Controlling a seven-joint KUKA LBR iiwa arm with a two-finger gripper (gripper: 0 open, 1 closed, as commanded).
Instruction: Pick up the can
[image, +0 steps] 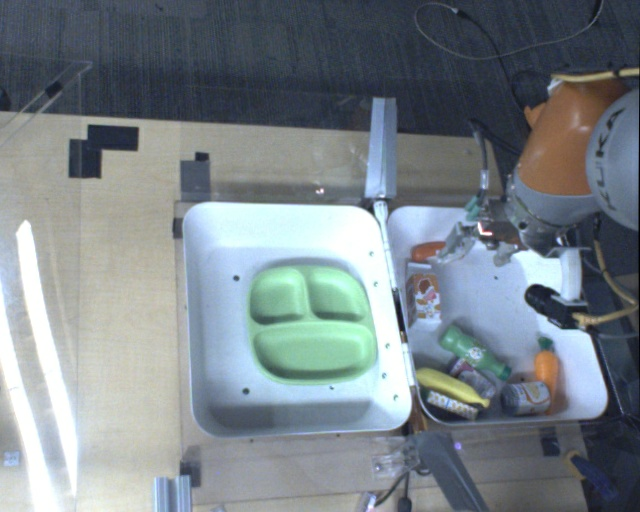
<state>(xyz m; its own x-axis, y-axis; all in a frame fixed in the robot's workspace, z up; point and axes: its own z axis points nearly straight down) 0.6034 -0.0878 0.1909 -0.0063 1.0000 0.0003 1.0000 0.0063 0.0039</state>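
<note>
Claw (478, 238) hovering over the far edge of the right bin (590, 400), close to its far-left corner; finger spread impossible to tell from this slant, nothing seen between them. Just beside and below, an orange-red packet (428, 250) against the far wall, then a small carton (425, 298) along the divider edge; picture on its face, lettering too blurred to read. Further toward the near edge, a green bottle (470, 350), a banana (450, 385) and an orange carrot-like toy (545, 365).

Can (525, 398) lying on its side at the near edge, well apart from the claw, wedged between the bottle's foot and the carrot toy; label unreadable.

Risks, judged from here: long reach across clutter; likely to roll or slip; neighbours crowding the closing gap; bin wall blocking a low approach.

Left bin (210, 300) carrying a green divided tray (310, 322).
</note>
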